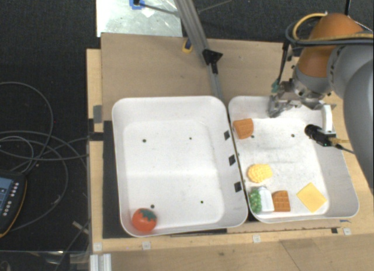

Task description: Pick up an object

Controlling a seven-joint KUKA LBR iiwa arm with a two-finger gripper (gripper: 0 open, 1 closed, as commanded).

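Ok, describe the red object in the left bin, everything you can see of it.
The tomato looks like a round toy tomato, glossy orange-red, plastic by its sheen, with a small dark green stem patch on top. It sits in the left bin, in the near left corner, close against the wall. Nothing else touches it; the gripper is far off over the right bin.

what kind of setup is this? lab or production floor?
Most likely a robotics lab grasping rig, not production. The two white bins hold toy food such as a tomato and a cheese slice, loose cables lie on the carpet, and the arm's pincer hangs above the right bin.
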